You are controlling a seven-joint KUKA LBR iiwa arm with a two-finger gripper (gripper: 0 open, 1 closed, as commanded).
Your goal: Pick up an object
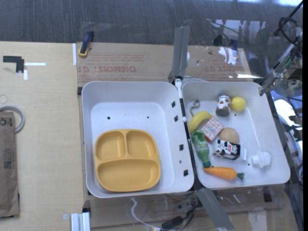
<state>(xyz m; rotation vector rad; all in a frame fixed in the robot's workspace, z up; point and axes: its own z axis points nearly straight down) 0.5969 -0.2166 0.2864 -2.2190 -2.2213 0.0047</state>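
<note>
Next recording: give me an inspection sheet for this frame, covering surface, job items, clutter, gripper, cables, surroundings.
Surface: two white bins side by side; left bin holds a yellow divided plate.
Job's things: in the right bin: banana, lemon, small jar, green bottle, carrot, red-and-white carton, black-and-white carton, brown egg-shaped item, white piece.
Clutter: brown paper bag and roll of tape on the bench, left.
Gripper: arm parts at upper right edge; gripper state cannot be told.
Cables: wires below the bins.
Surroundings: cardboard sheet behind the bins.
</note>
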